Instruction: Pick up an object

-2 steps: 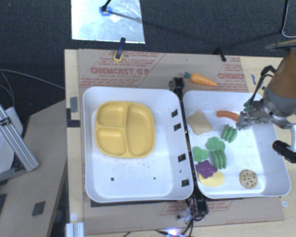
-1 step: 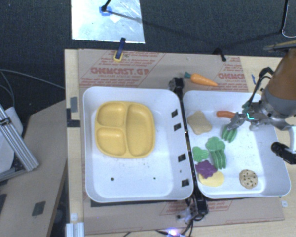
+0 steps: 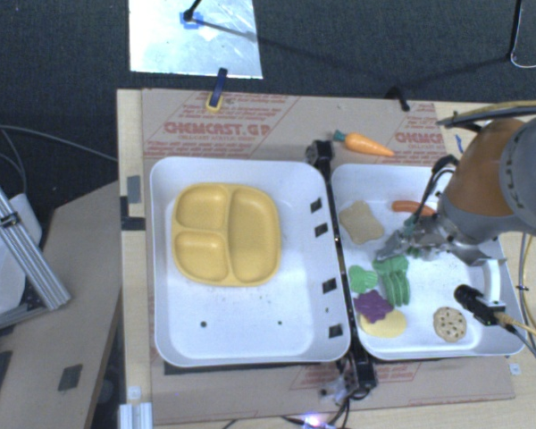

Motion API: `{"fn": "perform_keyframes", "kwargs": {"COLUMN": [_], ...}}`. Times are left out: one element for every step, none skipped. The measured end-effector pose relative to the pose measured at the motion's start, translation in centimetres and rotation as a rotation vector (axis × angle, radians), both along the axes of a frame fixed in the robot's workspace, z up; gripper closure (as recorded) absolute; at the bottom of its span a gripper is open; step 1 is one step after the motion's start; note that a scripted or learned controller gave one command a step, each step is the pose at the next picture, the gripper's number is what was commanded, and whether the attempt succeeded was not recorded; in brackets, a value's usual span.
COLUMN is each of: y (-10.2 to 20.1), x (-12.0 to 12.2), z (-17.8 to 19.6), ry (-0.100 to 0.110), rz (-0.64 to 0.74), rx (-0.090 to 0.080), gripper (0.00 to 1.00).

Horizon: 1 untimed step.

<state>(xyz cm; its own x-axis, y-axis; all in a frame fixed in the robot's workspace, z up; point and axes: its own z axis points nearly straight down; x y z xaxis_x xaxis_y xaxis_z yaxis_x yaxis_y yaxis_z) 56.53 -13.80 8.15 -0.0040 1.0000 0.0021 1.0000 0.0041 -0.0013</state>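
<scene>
Two white bins sit side by side; the left bin (image 3: 188,329) carries a yellow divided plate (image 3: 226,233). Over the right bin (image 3: 491,345) the arm (image 3: 496,186) reaches in, its gripper (image 3: 395,250) low above a green toy (image 3: 395,284); how its pincer stands cannot be told. Nearby lie a tan bread slice (image 3: 362,222), purple piece (image 3: 372,306) and cookie (image 3: 449,323). A carrot (image 3: 364,144) rests outside on the bench.

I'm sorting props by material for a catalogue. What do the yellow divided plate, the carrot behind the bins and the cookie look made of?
Yellow divided plate: likely moulded plastic, matte to satin, with an even colour and soft rounded ridges. Carrot: probably toy plastic, smooth, flat orange with a green tip. Cookie: looks like a toy, plastic or rubbery; too small to tell which.
</scene>
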Motion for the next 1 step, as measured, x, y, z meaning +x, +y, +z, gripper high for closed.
{"fn": "perform_keyframes", "kwargs": {"y": [-0.12], "x": [0.23], "z": [1.46], "ry": [-0.007], "rz": [0.000], "rx": [-0.001], "gripper": [1.00]}}
